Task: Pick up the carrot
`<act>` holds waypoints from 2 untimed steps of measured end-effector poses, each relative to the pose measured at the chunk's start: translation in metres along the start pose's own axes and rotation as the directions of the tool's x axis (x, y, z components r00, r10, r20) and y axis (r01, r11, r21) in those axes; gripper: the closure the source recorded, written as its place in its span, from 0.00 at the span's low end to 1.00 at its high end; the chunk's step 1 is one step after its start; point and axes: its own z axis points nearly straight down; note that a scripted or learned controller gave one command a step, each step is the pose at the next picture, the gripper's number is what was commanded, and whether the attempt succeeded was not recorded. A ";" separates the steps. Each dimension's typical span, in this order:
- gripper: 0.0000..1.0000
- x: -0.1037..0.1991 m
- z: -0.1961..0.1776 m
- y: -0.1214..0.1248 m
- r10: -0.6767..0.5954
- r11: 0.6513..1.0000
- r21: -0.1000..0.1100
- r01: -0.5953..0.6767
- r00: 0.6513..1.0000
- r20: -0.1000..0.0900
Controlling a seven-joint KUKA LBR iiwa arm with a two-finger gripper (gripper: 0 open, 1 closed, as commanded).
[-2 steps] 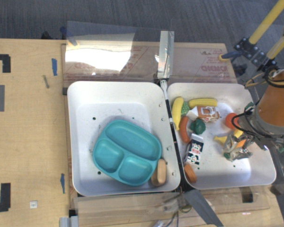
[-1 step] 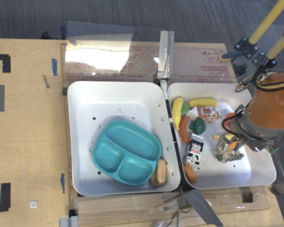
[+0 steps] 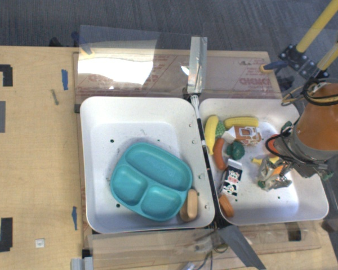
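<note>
Camera view: carrot (image 3: 219, 153) lies lengthwise, well left of claw (image 3: 273, 173); claw's grip state cannot be told.

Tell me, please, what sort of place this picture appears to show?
Most likely a robotics lab bench set up for picking trials: two white bins on a plywood bench, toy food such as a banana and a teal divided plate, and a robot arm over the right bin.
</note>
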 end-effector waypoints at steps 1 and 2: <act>1.00 -0.082 -0.112 0.083 0.010 1.000 0.002 -0.010 1.000 0.007; 1.00 -0.093 0.008 0.028 0.083 0.997 0.001 -0.083 0.997 0.002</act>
